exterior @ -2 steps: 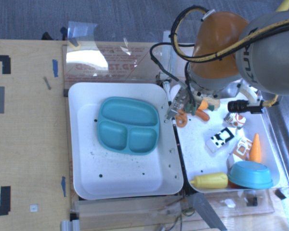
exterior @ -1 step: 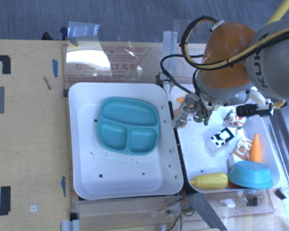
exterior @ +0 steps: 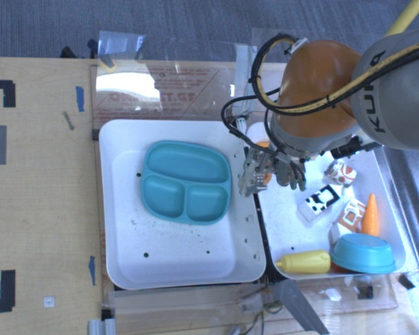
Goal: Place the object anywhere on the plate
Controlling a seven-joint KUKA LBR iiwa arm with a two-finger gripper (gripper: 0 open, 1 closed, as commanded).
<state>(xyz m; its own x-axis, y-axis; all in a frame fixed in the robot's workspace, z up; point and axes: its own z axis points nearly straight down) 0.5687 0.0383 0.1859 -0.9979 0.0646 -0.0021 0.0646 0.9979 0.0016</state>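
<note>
A teal plate (exterior: pixel 185 160) with three compartments lies in the upper middle of the left white bin (exterior: pixel 167 250). My gripper (exterior: pixel 268 175) hangs over the wall between the two bins, just right of the plate's right rim. A small orange object (exterior: pixel 267 177) shows between its fingers, and the gripper looks shut on it. The wrist and its cables hide most of that object.
The right bin (exterior: pixel 293 229) holds a yellow banana-like piece (exterior: pixel 304 262), a blue bowl (exterior: pixel 363 253), an orange carrot (exterior: pixel 371 215), a black-and-white block (exterior: pixel 322 201) and a white-and-red toy (exterior: pixel 343 174). The arm covers that bin's top.
</note>
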